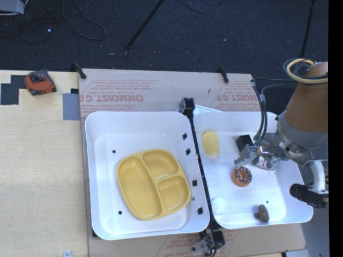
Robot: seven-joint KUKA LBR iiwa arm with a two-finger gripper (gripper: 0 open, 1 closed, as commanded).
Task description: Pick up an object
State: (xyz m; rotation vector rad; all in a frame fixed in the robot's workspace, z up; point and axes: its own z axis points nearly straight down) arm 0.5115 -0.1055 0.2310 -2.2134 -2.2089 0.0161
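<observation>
Two bins lay side by side, and over the right bin [300,210] the gripper [245,155] hovered just above a round orange object [241,176], its jaw state impossible to tell.

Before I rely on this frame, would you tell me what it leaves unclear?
- Gripper: small and blurred in the camera view, so its finger state is unreadable.
- Arm: cut off by the right edge.
- Small brown object in the right bin: too small to identify.
- Round orange item: surface pattern blurred.
</observation>
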